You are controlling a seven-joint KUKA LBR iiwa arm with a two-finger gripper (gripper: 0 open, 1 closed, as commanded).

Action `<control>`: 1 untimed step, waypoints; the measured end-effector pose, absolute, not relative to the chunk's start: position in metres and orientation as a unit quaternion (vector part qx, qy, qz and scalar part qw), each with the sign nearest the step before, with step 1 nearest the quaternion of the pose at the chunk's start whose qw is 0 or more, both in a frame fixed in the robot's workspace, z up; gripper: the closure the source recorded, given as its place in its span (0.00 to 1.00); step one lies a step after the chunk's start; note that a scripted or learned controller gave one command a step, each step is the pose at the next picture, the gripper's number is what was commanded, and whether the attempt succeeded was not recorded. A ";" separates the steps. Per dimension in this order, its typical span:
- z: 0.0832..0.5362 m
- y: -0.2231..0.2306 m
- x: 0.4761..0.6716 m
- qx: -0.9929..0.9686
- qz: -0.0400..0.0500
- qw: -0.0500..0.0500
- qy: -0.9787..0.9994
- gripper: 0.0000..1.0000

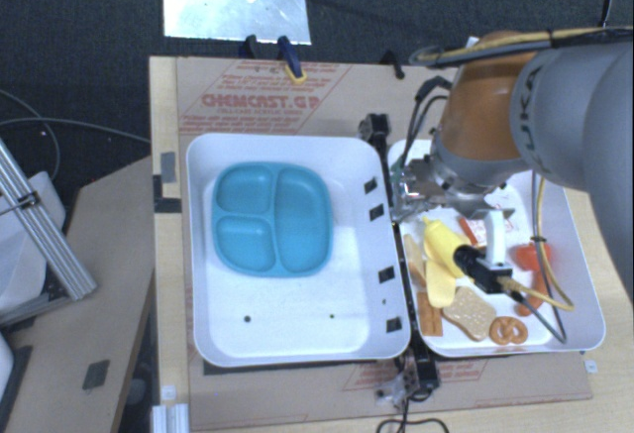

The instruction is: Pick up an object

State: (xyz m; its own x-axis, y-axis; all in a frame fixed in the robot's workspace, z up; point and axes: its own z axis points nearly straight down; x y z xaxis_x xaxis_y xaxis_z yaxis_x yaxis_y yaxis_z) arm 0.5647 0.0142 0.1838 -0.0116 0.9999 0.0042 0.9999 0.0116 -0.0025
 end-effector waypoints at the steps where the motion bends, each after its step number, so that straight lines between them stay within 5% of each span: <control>1: 0.388 0.038 0.506 -0.704 -0.008 -0.005 -0.710 1.00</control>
